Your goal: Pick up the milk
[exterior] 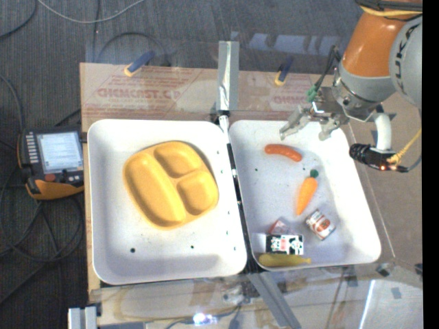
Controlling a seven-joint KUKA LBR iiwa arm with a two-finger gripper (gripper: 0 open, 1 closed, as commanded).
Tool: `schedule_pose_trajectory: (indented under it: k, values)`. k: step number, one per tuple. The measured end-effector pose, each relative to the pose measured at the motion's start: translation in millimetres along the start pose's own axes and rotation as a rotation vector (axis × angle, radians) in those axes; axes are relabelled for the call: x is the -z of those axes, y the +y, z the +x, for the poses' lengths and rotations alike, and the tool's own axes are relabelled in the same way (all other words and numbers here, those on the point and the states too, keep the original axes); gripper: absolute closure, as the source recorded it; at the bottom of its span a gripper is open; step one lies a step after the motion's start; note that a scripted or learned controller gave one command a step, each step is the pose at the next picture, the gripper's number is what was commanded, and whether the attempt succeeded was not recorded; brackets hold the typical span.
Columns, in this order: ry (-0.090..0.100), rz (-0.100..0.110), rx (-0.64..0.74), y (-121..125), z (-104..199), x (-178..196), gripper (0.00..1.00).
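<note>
Jaws spread open and empty at the right bin's [357, 184] twelve o'clock rim, milk carton [284, 243] lying near its six o'clock edge, carrot [306, 193] at centre, yellow divided plate [171, 182] in left bin [110, 252]

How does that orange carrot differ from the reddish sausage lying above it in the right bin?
The tapered orange carrot has a green tip and lies nearly upright in the view; the reddish sausage is evenly thick, round-ended, and lies crosswise. The carrot sits nearer the bin's middle, the sausage nearer its far edge. Both rest untouched in the right white bin.
</note>
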State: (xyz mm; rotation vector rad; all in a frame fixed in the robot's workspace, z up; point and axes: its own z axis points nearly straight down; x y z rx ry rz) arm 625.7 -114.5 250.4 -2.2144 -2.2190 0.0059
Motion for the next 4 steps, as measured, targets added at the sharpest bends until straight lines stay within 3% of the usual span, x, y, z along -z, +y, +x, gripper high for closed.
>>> schedule_pose_trajectory:
  k: [1,2,3,4]
  values:
    - [-0.001,0.002,0.081,-53.3,95.9,-68.6,0.00]
    - [-0.001,0.001,0.187,-113.1,69.7,-70.6,0.00]
    - [-0.001,0.002,0.401,-142.5,122.9,-70.9,0.00]
    - [-0.001,0.001,0.441,-125.4,100.6,-70.8,0.00]
